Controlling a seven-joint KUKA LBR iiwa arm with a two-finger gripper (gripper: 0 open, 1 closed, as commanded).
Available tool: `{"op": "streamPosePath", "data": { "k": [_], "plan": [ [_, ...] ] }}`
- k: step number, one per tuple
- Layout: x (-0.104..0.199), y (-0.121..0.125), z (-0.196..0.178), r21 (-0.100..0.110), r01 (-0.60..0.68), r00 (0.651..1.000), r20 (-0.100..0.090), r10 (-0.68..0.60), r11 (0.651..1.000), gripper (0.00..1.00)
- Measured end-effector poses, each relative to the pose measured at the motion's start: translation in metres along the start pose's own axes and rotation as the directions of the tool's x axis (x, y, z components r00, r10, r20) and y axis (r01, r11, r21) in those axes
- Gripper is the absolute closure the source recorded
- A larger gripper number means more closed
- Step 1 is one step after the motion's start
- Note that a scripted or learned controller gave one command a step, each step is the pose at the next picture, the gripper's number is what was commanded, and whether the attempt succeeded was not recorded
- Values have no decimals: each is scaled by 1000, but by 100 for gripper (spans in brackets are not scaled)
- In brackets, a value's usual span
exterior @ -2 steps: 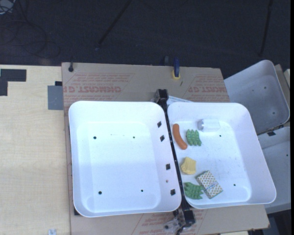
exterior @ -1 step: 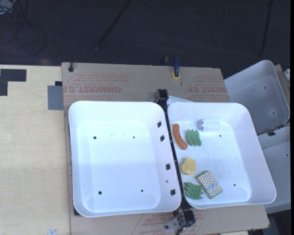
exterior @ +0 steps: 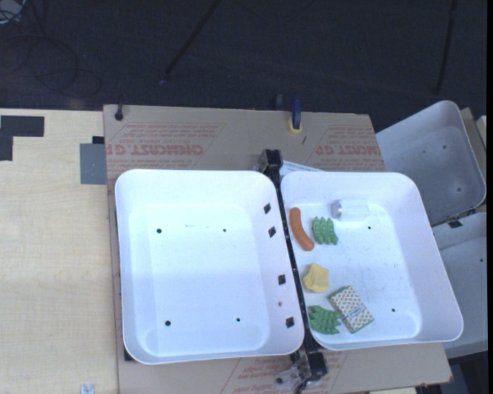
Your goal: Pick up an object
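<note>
The right bin (exterior: pixel 427 245) holds several small objects near its left wall. An orange sausage-shaped piece (exterior: pixel 301 228) lies at the top, with a green bumpy piece (exterior: pixel 324 231) just right of it. A pale clear-looking item (exterior: pixel 349 210) sits above them. Lower down are a yellow lump (exterior: pixel 316 278), a second green piece (exterior: pixel 324 319) and a patterned small box (exterior: pixel 351 309) lying tilted.
The left bin (exterior: pixel 140 220) stands beside the right one, joined by a black divider with clips (exterior: pixel 278 245). Both rest on a cardboard sheet (exterior: pixel 197 138) on the wooden bench. A grey metal panel (exterior: pixel 444 162) lies at the right.
</note>
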State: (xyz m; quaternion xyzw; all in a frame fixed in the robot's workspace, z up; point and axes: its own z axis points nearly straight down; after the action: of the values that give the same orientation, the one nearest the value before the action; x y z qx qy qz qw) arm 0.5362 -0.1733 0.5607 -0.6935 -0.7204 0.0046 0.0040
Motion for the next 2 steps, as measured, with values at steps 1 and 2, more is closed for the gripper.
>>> {"op": "streamPosePath", "data": {
  "k": [1, 2],
  "plan": [
    [0, 0, 0, 1, 1, 1000, -1, -1, 1000, 0],
    [2, 1, -10, 2, 7, 1000, 0, -7, 1000, 100]
  ]
}}
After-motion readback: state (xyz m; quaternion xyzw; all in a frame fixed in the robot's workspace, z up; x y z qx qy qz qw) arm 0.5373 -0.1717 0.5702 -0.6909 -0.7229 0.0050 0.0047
